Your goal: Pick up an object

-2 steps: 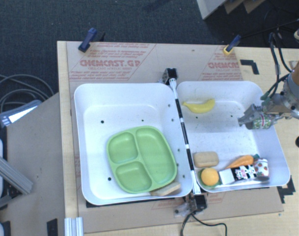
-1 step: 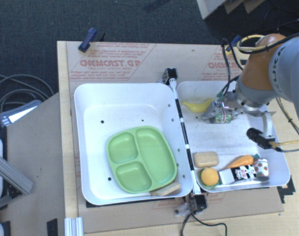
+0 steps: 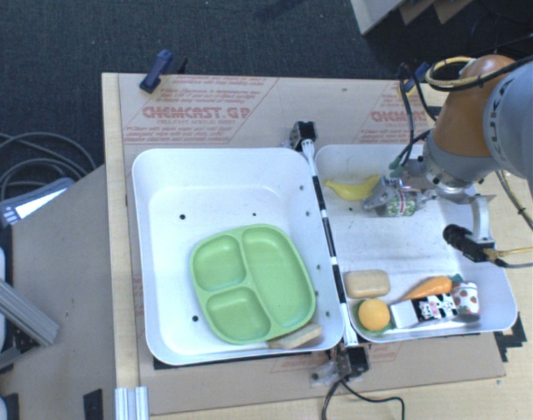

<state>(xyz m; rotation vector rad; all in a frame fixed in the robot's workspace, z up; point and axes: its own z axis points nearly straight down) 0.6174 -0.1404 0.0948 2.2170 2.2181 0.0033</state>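
With the gripper (image 3: 397,198) low at the right bin's (image 3: 502,309) 12 o'clock, finger state indeterminate, the banana (image 3: 352,187) touching its 9 o'clock side may be pushed aside, not grasped.

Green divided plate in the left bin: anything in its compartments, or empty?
Empty. All three compartments of the green divided plate show bare green. A tan piece lies at its lower edge, outside the compartments, in the left bin.
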